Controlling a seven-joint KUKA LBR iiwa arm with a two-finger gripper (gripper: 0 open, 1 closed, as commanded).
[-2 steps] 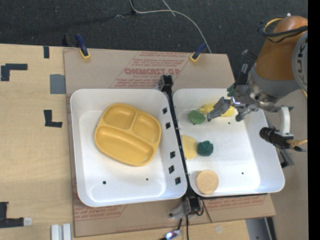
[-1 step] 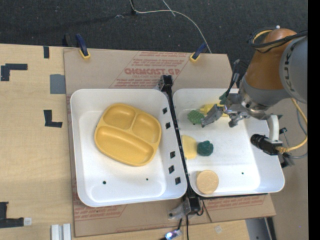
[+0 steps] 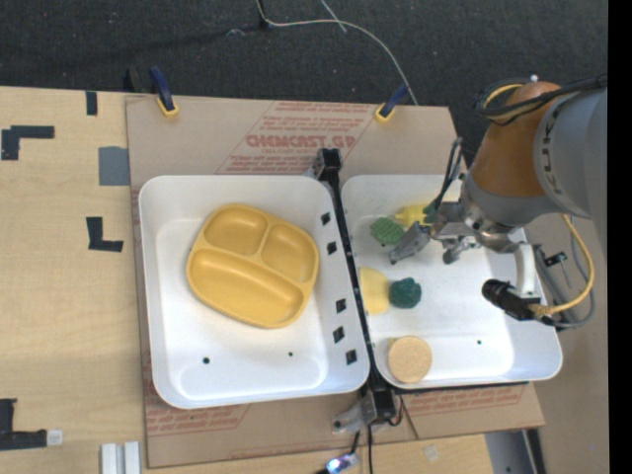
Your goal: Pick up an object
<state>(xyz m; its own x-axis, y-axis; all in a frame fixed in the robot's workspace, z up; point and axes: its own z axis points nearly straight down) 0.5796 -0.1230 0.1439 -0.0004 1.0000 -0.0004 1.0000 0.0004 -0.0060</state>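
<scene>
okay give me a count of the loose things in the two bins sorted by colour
Yellow: 3 – divided plate, pale lump, small piece by the gripper
Green: 2 – light green piece, dark green piece
Tan: 1 – round disc
Total: 6

My bench [image 3: 59, 265] is pale wood with a few dark grey and black tape marks on its left part. On it lies a brown cardboard sheet [image 3: 286, 136] printed with red lettering, held at its far edge by two blue and yellow clamps [image 3: 163, 95]. Two shallow white bins sit side by side on the cardboard, touching along a black divider strip [image 3: 341, 255]. The left bin [image 3: 168, 363] is the larger-looking one; the right bin [image 3: 523, 363] lies nearer my arm. Beyond the bench's far edge is dark carpet [image 3: 118, 18], crossed by a thin white cable [image 3: 365, 33].
</scene>
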